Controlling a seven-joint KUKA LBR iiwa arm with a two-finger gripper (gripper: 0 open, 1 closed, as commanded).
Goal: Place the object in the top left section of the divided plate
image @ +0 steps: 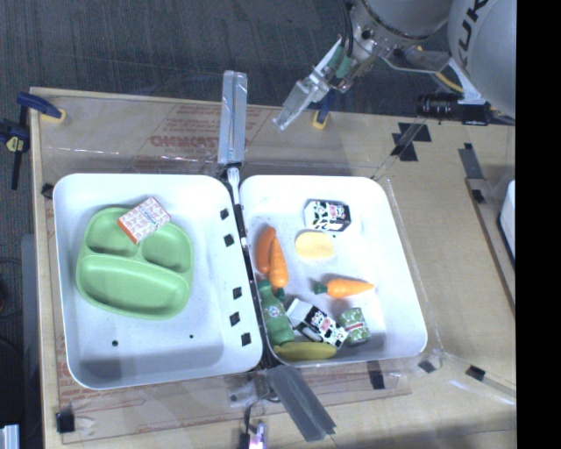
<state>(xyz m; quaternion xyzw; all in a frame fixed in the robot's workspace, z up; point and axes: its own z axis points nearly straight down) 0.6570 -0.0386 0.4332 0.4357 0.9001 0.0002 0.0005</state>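
The bench carried two shallow white bins side by side. The left bin held a green divided plate, and a small red-and-white carton lay tilted across the ridge between the plate's two upper sections, mostly over the top left one. Nothing else lay on the plate.

The right bin was crowded. Along its left wall an orange carrot lay lengthwise, with a green bottle just below it and a yellow banana at the bottom edge. A second carrot lay near the middle. A pale yellow round piece sat just under a black-and-white cow-print carton near the top. Another cow-print carton sat beside a small green carton near the bottom.

The arm hung above the far edge of the bench, well apart from both bins. Its gripper pointed down and to the left, fingers spread apart with nothing between them.
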